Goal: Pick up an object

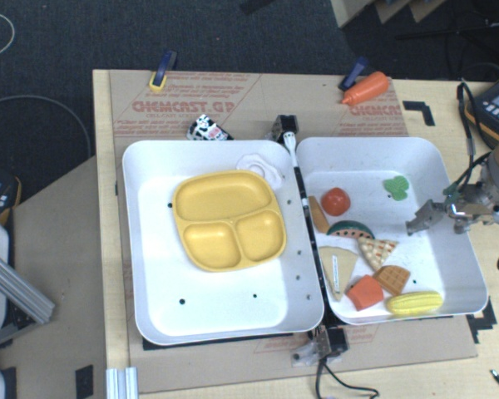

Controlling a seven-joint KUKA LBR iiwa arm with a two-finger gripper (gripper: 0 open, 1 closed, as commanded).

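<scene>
- White plastic walls frame both bins; the right bin (437, 152) holds the toy food, the left bin (141, 248) a yellow divided tray (229, 220).
- The gripper (424, 219) hangs at the right bin's right side, above bare floor; whether it is released or clenched I cannot tell, and nothing shows in its grasp.
- Candidate objects lie left of and nearer than it: a red tomato (336, 199), a green piece (396, 187) on the far side, a pizza slice (375, 249), a waffle (393, 278), a red block (365, 293) and a yellow corn cob (413, 303) at the near wall.
- Risk, as I judge it: the near pieces touch one another, so a descent there could wedge between two and shove them apart.
- The corn sits against the wall, leaving little room for a grasp.
- The tomato looks round and may roll off a poorly centred closure.
</scene>
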